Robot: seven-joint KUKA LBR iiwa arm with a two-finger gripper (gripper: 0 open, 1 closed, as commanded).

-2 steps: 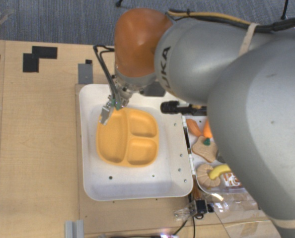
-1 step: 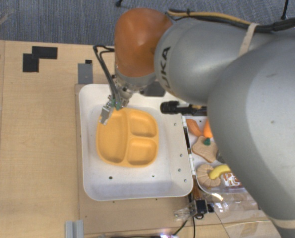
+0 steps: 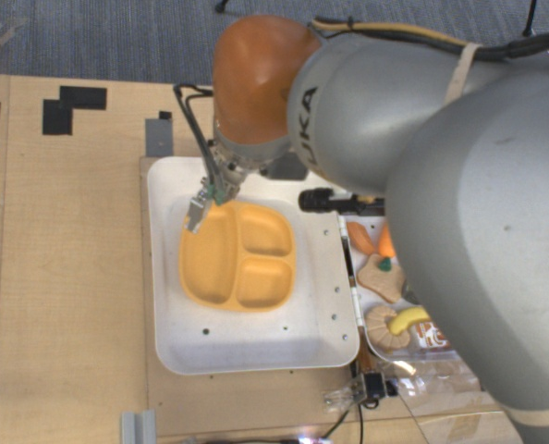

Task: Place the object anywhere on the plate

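An orange divided plate [image 3: 238, 255] with three compartments lies in the left white bin [image 3: 256, 340]. My gripper [image 3: 205, 203] hangs over the plate's far left rim, its grey fingers pointing down toward the bin floor just beside the plate. A small greenish bit shows at the gripper near the fingers; what it is I cannot make out. The grey arm with its orange band [image 3: 256, 77] covers the upper right of the view.
The right bin [image 3: 372, 340] holds toy food: an orange carrot-like piece [image 3: 360, 239], a tan wedge [image 3: 383, 280], a yellow banana [image 3: 409, 320] on a round biscuit. Cables and a clip lie at the bench's front edge [image 3: 367, 391]. The wooden bench spreads to the left.
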